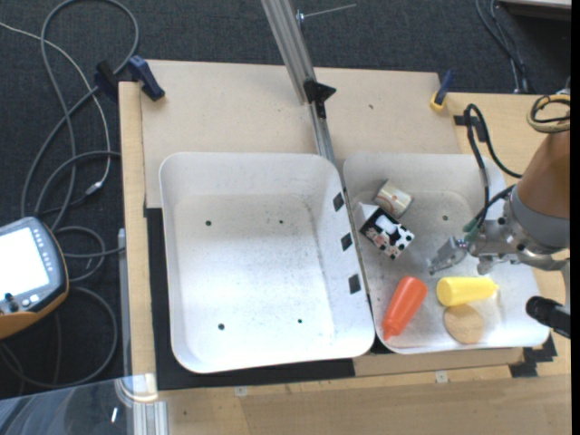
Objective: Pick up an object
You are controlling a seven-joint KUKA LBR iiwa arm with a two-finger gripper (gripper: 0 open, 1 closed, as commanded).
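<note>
The right bin (435,175) holds several objects. An orange carrot-shaped piece (403,304) lies near its front left, with a yellow block (467,289) and a tan round disc (465,324) to its right. A black-and-white toy (388,232) and a small beige cylinder (393,197) sit toward the bin's back left. My gripper (446,256) hangs low over the bin's right half, just above and left of the yellow block and right of the black-and-white toy. I see nothing held in it.
The left bin (245,261) lies beside the right one, its bare floor showing. A metal pole (290,43) slants up from the gap between the bins. Cables (485,152) run along the bench's right side, by the arm (548,198).
</note>
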